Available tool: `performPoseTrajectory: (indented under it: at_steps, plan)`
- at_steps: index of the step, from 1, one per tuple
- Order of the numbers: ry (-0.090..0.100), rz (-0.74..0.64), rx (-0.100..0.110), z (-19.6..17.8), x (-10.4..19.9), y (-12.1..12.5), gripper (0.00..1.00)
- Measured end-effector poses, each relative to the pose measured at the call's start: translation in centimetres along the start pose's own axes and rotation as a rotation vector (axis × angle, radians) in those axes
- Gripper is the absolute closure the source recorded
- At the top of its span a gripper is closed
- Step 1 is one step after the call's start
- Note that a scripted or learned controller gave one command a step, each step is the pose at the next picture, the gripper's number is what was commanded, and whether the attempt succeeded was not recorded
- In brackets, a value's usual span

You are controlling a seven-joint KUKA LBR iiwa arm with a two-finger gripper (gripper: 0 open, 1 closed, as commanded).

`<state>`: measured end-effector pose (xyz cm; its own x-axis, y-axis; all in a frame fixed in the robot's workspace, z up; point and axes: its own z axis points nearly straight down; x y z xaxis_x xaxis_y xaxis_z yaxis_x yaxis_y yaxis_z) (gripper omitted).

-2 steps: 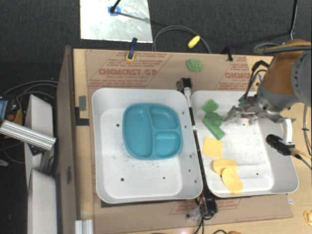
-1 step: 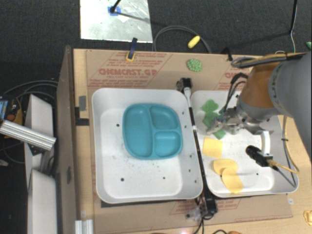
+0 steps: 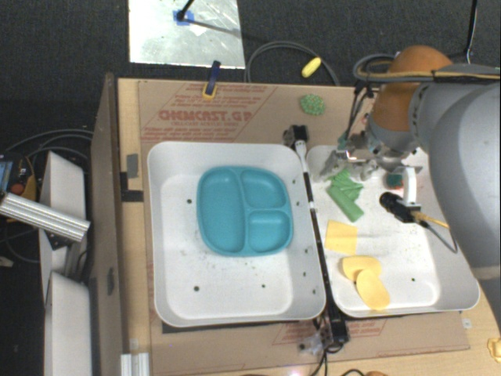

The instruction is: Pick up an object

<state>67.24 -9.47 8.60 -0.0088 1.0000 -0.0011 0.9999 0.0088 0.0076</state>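
Yellow pieces (image 3: 358,266): three; green block (image 3: 345,192): one; blue tray (image 3: 243,211): one.

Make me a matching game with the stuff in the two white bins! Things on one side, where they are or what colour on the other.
Things:
1. divided plate
2. green block
3. yellow pieces
4. gripper

Places and colours:
A. near part of the right bin
B. blue, in the left bin
C. at the far end of the right bin, just above the green block
D. lying in the right bin, near its left wall

Pairs: 1-B, 2-D, 3-A, 4-C
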Motion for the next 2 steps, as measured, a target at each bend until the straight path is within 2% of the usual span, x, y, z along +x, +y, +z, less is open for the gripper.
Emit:
performPoseTrajectory:
  at_steps: [1,2]
  plan:
    - [0.001,0.008,0.008,0.14,-0.97,-3.42,0.0]
    - [0.001,0.006,0.006,0.12,-0.91,-3.28,0.0]
